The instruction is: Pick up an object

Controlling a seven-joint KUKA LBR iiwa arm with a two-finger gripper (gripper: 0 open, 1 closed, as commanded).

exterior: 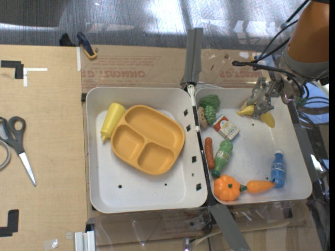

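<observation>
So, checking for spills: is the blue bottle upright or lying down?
Lying down: the blue bottle rests lengthwise on the right bin's floor.

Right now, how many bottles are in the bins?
3: a yellow bottle in the left bin beside the tray, a green bottle mid right bin, and a blue bottle near its right wall. None looks hidden.

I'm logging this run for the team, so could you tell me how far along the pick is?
Done: the arm has reached into the right bin, with the gripper low at its far end. In hand: it sits right at the yellow banana, but a grasp cannot be confirmed. Left: securing and lifting it. The pumpkin, carrot and blue bottle lie untouched.
</observation>
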